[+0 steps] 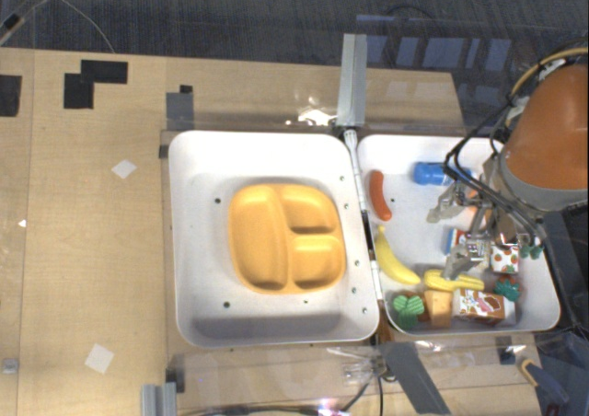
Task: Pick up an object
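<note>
Gripper (453,235) is seen over the middle of the right bin (552,308), hung from the grey arm with the orange band (550,133) that comes in from the right. Its two metal fingers (444,206) are spread apart, and nothing is seen pinched between them. No object is lifted. Candidate objects are all lying on the right bin floor: a blue cylinder (429,173) near the back, just above the upper finger; a red sausage (378,196) along the left wall; a yellow banana (393,260) below it, left of the lower finger. Along the front edge a green broccoli piece (408,306), a small carton (480,305) and a red-and-white spotted item (503,258) are clustered near one another. A blue-and-white item is partly hidden under the gripper; its kind cannot be told. In the left bin (198,248) a yellow divided tray (285,236) is placed at the centre, lying flat.
</note>
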